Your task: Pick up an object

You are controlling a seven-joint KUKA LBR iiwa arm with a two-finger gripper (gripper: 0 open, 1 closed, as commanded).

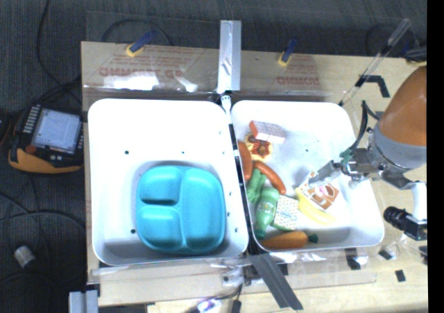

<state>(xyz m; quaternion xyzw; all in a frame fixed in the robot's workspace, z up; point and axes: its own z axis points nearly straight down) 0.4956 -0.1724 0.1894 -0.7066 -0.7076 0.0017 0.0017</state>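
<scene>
So the two white bins are sitting side by side on the bench. The left bin point(111, 166) is holding a blue divided tray point(182, 209) in its near half. The right bin point(305, 114) is where all the pickable stuff is piling up, mostly against its left wall and near edge.

The arm point(406, 124) is reaching in from the right, orange band showing, and the gripper point(331, 169) is hanging over the right half of that bin. Honestly I cannot tell what state the tool is in from this angle; it's too blurry.

Objects: a yellow and red snack packet point(320, 199) is lying just beside and below the gripper tip, looking like the likeliest target. Left of it there's a green bottle-shaped thing point(266, 207), a small pale green box point(286, 216), an orange-red sausage-like toy point(269, 175), a carrot-ish piece point(284, 239) at the near wall, and a red and white pack point(263, 134) at the far end of the pile.

My take: going straight down on the packet is looking best, since it's sitting a bit apart from the clutter. I'd be centering over its middle, not its edge.
</scene>
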